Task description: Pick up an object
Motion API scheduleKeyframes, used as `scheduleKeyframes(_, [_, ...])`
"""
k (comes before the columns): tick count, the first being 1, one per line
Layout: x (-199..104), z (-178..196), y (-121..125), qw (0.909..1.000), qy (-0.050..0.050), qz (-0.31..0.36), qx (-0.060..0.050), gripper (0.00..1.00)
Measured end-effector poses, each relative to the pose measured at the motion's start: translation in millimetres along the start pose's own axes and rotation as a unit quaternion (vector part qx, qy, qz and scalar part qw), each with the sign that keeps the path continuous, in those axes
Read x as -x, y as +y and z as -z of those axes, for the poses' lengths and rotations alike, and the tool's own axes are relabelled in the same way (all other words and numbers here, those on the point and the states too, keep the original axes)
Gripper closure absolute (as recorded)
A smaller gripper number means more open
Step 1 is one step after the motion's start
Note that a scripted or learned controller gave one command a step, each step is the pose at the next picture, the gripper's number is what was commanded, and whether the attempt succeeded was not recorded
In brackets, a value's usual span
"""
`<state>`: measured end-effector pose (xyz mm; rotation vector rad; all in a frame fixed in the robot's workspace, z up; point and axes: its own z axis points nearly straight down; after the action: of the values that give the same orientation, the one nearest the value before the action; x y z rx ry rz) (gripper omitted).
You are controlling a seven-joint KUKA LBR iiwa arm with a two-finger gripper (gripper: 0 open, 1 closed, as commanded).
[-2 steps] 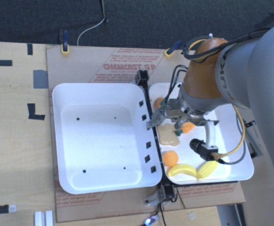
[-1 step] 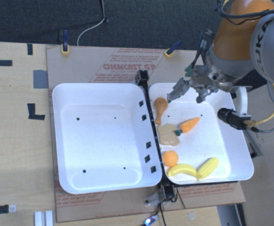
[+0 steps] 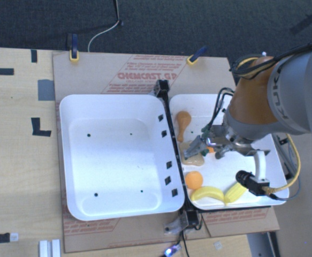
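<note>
Down in the right bin (image 3: 273, 157), the gripper (image 3: 195, 151) points toward the divider between the two bins, its dark fingers (image 3: 190, 153) low over the floor. They sit against a flat tan piece (image 3: 194, 159) lying on the bin floor, but how far apart they are I cannot tell, since they blur into one dark shape from this angle. Nothing is clearly seen between them.

Several objects lie close by. A tan wooden pin-shaped piece (image 3: 183, 123) lies just above the gripper in the view, with its rounded head toward the far wall and its narrower end toward the fingers; it is near them but apart. An orange ball (image 3: 193, 180) rests just below the gripper, close to the divider, round and bright. A yellow banana (image 3: 208, 195) lies beside the ball along the near wall, curved, with its ends turned down toward the rim. Touching its right end is a second yellow piece (image 3: 235, 191), shorter and tilted, which runs up to a black part of the arm's cabling (image 3: 246, 180).

The arm (image 3: 263, 103), grey with an orange band, reaches in from the right above the bin. The left bin (image 3: 113, 154) lies alongside, white with small dark dots on its floor.
</note>
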<state>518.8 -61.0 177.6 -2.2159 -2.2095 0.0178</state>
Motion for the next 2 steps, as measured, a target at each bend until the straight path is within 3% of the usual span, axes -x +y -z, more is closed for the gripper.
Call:
scheduleKeyframes(1, [13,180,-14,0.9998,-0.001,0.002,0.017,0.0])
scheduleKeyframes(2, [9,-3,41,1.0,0.0,0.002,0.0,0.0])
